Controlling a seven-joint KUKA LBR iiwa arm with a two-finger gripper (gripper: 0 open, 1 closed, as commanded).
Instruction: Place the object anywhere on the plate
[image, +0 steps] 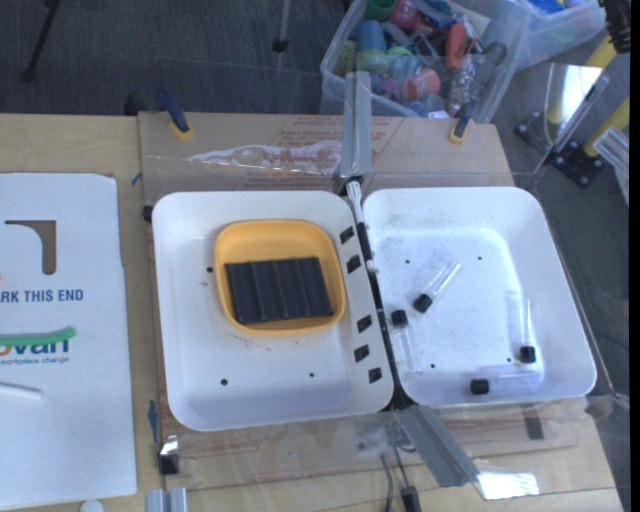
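Possibly a bit of the arm (580, 95), top right: pale grey; yellow-orange strip (607, 45)

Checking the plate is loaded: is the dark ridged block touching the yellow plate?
Touching. The camera view shows the dark ridged block lying flat inside the yellow plate.

Two bins sit side by side on the bench (70, 140). The left bin (180, 380) holds a plate (232, 240) with a ridged slab (279, 290) lying on it (roughly centred); the right bin (530, 230) holds several tubes (436, 284), scattered apart.
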